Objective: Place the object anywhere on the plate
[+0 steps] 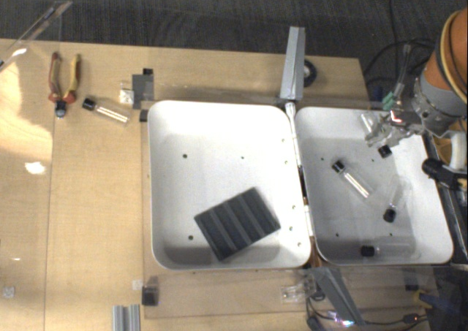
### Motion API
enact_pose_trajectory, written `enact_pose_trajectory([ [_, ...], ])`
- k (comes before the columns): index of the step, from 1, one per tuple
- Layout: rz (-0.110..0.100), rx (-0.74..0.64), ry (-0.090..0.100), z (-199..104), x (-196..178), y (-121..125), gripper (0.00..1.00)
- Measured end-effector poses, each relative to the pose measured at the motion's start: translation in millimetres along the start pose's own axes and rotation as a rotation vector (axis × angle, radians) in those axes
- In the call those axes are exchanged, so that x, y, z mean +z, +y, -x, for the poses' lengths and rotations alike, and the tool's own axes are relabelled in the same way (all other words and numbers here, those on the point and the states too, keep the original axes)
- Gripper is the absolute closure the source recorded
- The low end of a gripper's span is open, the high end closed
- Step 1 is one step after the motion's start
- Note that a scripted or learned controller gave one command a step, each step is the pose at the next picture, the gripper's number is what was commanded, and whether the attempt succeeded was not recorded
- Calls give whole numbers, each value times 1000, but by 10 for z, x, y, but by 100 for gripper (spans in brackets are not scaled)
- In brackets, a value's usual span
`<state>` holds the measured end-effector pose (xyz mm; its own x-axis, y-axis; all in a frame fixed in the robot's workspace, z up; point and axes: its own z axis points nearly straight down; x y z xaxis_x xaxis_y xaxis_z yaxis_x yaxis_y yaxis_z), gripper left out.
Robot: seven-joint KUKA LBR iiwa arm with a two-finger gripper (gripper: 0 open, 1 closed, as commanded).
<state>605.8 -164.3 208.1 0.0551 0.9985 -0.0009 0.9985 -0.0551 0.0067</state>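
Observation:
A dark grey ridged plate point(237, 223) lies tilted in the front half of the left bin point(175, 132). In the right bin point(322, 132) a clear tube with a black cap point(351, 178) lies near the middle. A second clear tube with a black cap point(392, 205) lies to its right, and a small black piece point(367, 250) rests by the front wall. My gripper point(382, 134) hangs over the right bin's back right corner, well away from the plate. A small dark bit point(384, 150) shows just under it; I cannot tell what it is.
A metal post point(295, 63) stands behind the seam between the bins. On the bench at far left lie red-handled pliers point(62, 81) and another capped tube point(106, 109). Cables point(398, 66) trail behind the right bin.

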Motion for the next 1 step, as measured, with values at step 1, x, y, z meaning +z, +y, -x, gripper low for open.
enact_pose_trajectory([
  [1, 0, -203, 1, -708, -129, 509, 100],
])
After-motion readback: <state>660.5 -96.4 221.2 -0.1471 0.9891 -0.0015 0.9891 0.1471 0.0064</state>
